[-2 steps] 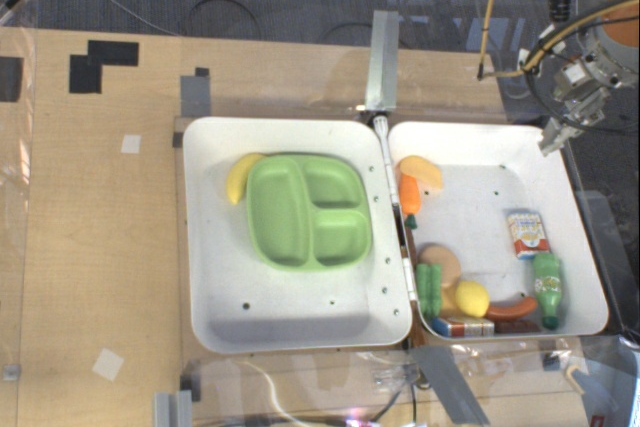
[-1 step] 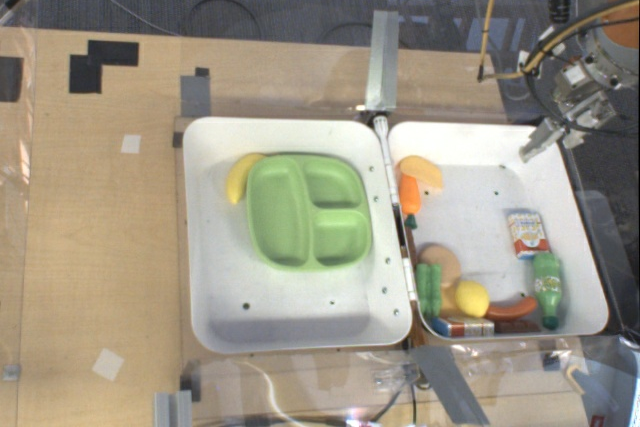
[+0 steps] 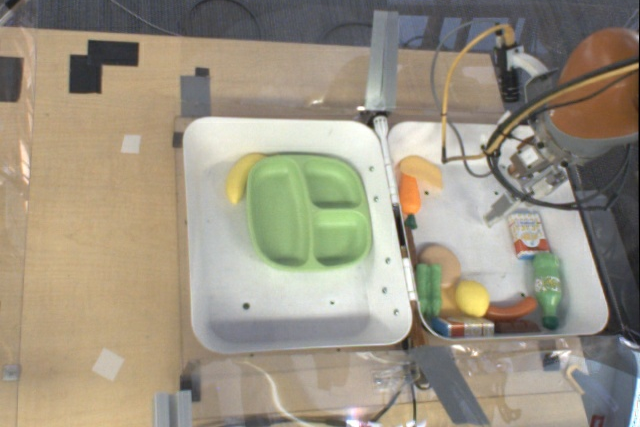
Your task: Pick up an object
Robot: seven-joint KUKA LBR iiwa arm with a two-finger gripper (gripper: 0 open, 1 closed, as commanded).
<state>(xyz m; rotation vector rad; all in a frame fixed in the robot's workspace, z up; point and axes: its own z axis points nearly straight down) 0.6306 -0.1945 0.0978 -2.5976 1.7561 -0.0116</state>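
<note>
Two shallow white bins sit side by side on the wooden bench. Left bin [image 3: 215, 315] holds a smooth green divided tray [image 3: 305, 210] and a curved yellow banana [image 3: 238, 177] touching its upper left edge. Right bin [image 3: 590, 285] holds a small carton [image 3: 526, 233], a green bottle [image 3: 547, 287], a round lemon [image 3: 472, 298], a red sausage [image 3: 512, 309] and an orange carrot [image 3: 409, 194]. The gripper [image 3: 520, 185] hangs over the upper right part of this bin, just above the carton; I cannot tell how its jaws stand, and nothing is seen between them.
</note>
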